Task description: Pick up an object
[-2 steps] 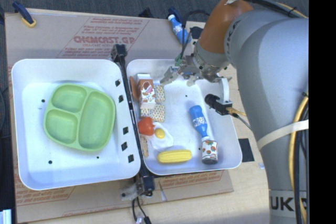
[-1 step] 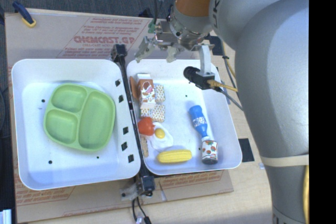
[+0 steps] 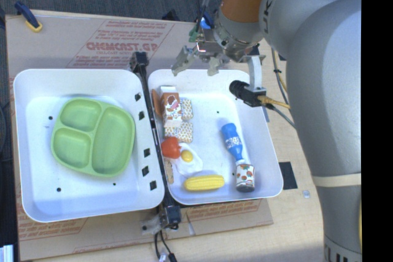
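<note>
A: We are holding the claw [image 3: 196, 64] spread wide and empty, upper centre, over the right bin [image 3: 270, 150] rim.

B: Objects are crowding lower centre; descending here, we are risking striking the rim.

There are two white bins: a left bin [image 3: 24, 150] and a right bin [image 3: 270, 156]. The left one holds one green divided plate [image 3: 93, 137]. The right one holds one blue bottle [image 3: 233, 143], one small can [image 3: 244, 177], one yellow corn cob [image 3: 204, 182], one fried egg [image 3: 188, 159], one red tomato [image 3: 171, 147] and one printed snack box [image 3: 174, 112].
</note>
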Controlling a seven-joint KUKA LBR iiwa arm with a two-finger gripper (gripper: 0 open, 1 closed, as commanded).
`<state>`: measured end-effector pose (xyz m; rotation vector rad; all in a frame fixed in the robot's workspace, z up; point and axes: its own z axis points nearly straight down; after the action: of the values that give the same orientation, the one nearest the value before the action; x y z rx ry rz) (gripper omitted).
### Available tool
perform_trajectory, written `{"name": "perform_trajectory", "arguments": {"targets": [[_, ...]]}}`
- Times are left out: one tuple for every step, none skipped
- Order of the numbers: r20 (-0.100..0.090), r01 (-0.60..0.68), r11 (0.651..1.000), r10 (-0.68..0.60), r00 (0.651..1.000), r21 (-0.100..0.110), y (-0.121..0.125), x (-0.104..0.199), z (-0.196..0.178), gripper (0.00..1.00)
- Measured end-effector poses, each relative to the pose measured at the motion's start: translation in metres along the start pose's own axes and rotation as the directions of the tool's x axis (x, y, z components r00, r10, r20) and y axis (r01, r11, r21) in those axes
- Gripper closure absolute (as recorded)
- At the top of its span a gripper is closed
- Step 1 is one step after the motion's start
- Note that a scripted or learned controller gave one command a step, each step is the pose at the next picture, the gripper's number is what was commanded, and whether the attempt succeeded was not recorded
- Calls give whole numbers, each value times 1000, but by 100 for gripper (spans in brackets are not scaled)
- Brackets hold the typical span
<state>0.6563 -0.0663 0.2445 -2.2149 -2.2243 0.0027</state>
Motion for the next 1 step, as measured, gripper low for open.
{"name": "perform_trajectory", "arguments": {"targets": [[1,2,1000,-2,1000,-4,0,7,-92,0]]}}
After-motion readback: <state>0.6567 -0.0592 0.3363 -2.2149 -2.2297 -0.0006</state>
